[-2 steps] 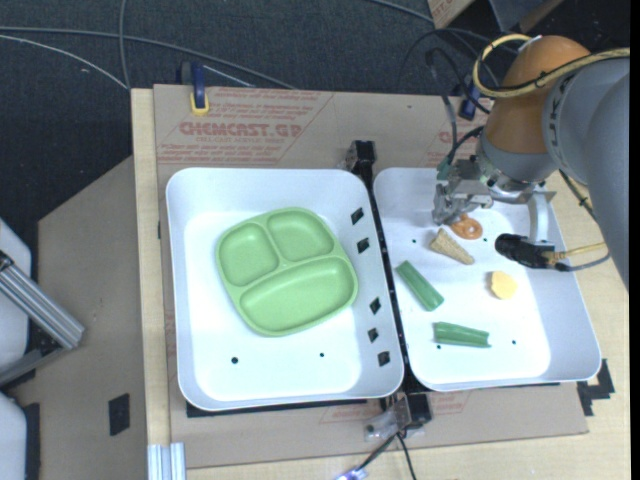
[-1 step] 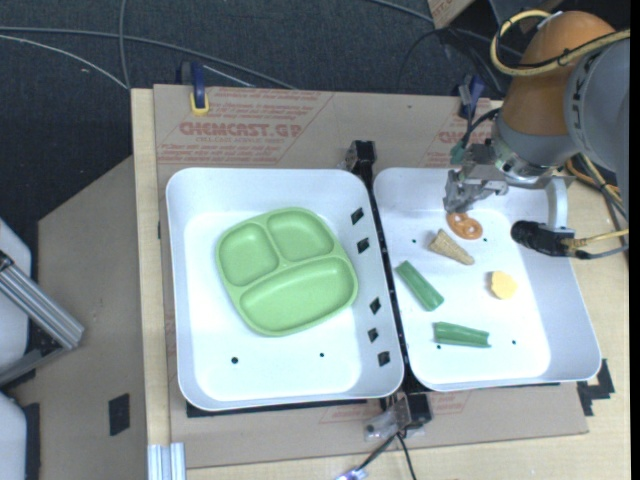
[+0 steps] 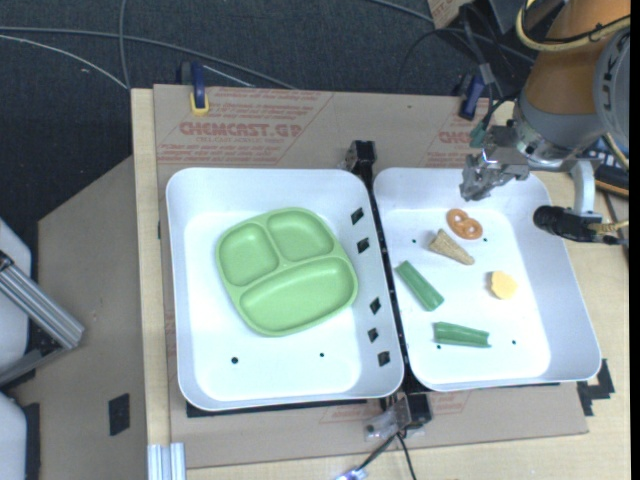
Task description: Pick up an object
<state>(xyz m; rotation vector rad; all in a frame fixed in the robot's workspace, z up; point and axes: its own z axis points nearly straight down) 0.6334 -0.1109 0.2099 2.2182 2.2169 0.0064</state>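
The right bin holds an orange pretzel, a tan cone-shaped piece, a yellow chunk and two green sticks, one near the left wall and one near the front. My gripper hangs over the bin's far edge, just above and behind the pretzel. Nothing shows between its fingertips.
A green divided plate lies in the left bin. Black clips run along the seam between the two bins. The arm's orange band rises at the upper right, over the bench's far right corner.
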